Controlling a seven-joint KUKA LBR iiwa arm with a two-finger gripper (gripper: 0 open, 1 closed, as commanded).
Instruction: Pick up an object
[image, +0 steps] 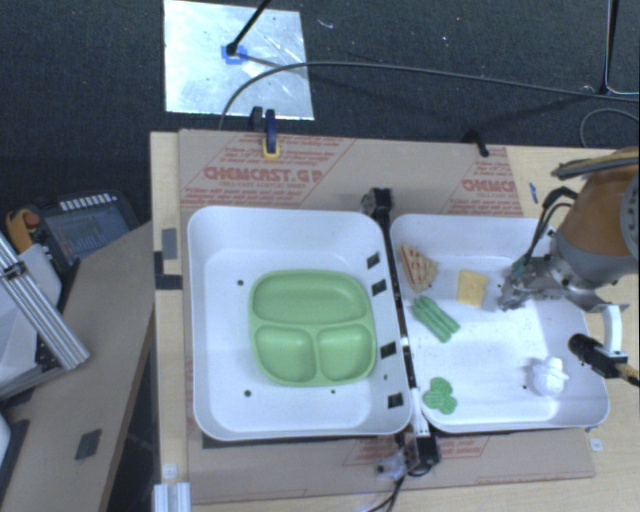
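- Landmark for everything here: the green tray, a smooth, matte plastic plate with rounded corners and three compartments (one long one across the back, two smaller ones in front). It sits in the middle of the left bin, which is shallow, glossy white plastic.
- Right of the tray, past the black clips on the divider, is the right bin, same white plastic.
- Closest to the tray in that bin: a tan wedge with a ridged, waffle-like surface. Triangular, broad end toward the back of the bench, tip pointing front-left.
- Just in front of the wedge: a green ribbed stick, looks like a bean pod toy. Its long axis runs diagonally, from back-left to front-right.
- Further right of the tray than the wedge: a pale yellow block, flat and roughly square, like a cheese slice.
- Right of the tray's front edge: a small round green piece, bumpy, near the bin's front wall.
- Far right of the tray: a lumpy white thing, crumpled-looking, hard to say what it is.
- The gripper is down in the right bin, just right of the yellow block, metal grey and kinda blurry. I honestly can't tell how far apart its tips are, or whether it's touching the block. Nothing visibly pinched.
- Under both bins: brown printed cardboard on a wooden bench.
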